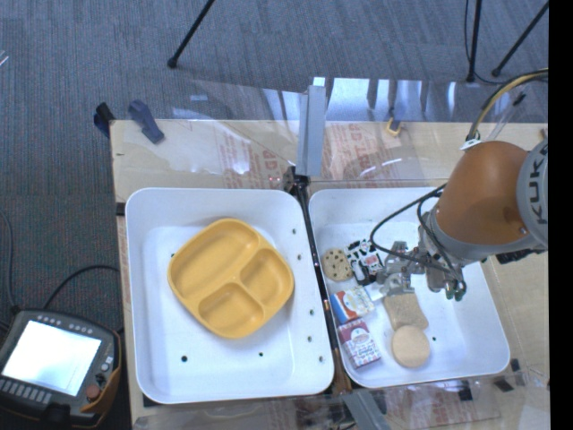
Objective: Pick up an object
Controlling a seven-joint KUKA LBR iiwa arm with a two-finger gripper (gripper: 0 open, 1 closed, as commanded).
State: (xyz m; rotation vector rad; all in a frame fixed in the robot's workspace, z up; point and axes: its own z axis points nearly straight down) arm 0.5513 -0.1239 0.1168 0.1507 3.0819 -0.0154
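The left bin [152, 240], smooth white plastic, bears a glossy yellow divided plate [231, 277], while the right bin [488, 348] holds the pickable clutter: a pale bread-like slab [405, 312], a round tan bun [412, 347], a red-and-white packet [359, 343], a smaller packet [353, 304] and a dimpled cookie [337, 263]. The grey arm's gripper [396, 277] hangs low over that clutter, just above the slab, but whether it is open or clamped I cannot tell, and nothing looks lifted, so I judge the pick not yet done
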